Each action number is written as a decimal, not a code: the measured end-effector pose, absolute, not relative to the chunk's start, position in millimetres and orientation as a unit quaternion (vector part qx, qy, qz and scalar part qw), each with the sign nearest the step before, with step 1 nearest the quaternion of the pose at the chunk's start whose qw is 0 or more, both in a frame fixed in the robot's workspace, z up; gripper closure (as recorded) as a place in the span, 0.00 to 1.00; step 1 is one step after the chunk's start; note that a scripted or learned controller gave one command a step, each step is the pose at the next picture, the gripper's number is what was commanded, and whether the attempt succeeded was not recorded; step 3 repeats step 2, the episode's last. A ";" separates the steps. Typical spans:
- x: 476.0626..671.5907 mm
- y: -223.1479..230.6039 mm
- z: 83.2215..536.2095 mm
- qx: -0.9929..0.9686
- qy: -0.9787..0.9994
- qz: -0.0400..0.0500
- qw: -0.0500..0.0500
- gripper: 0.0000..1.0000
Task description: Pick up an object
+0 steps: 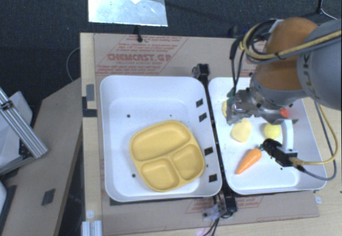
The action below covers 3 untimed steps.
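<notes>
Overhead, the grey arm [315, 63] reaches in from the right and covers the upper part of the right bin [307, 179]. Its jaws [238, 109] hang low near that bin's left wall, just above a pale yellow fruit [241, 131]; whether they are spread or pressed together cannot be told. A yellow lemon [272, 131] lies just right of the fruit, and an orange carrot [249, 160] lies tilted below both, apart from them. Bare floor runs along the right bin's near edge. The left bin [117, 101] holds a yellow divided tray [167, 154] toward its near right corner, with open floor along its far and left walls.
</notes>
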State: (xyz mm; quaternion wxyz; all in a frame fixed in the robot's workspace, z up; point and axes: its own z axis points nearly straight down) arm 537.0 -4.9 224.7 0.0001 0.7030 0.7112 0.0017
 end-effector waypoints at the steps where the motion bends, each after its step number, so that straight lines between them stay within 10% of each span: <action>1: 546.9 48.1 234.8 0.703 0.711 0.002 0.000 1.00; 3: 545.9 94.9 235.9 0.704 0.710 0.001 0.000 1.00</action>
